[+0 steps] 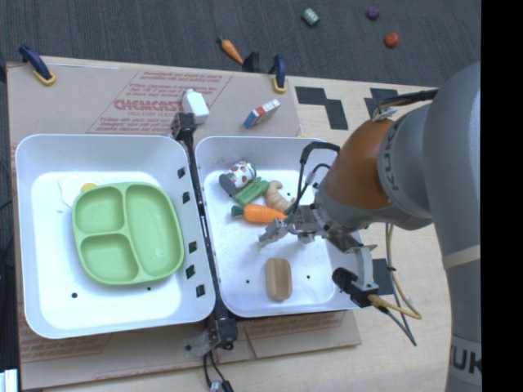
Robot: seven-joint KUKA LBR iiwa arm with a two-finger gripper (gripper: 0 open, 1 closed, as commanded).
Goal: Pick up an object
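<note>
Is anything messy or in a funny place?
Yes. Some toys lie on the dark floor beyond the bench: a carrot, a red ball, a purple bit. A small carton lies tipped on the cardboard, outside the bins.

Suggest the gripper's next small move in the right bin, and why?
Probably a short descent toward the carrot. The gripper sits just beside it in the right bin, nothing visibly between its fingers. The carrot lies against other toys, so the lone bread roll nearby may be an easier target.
</note>
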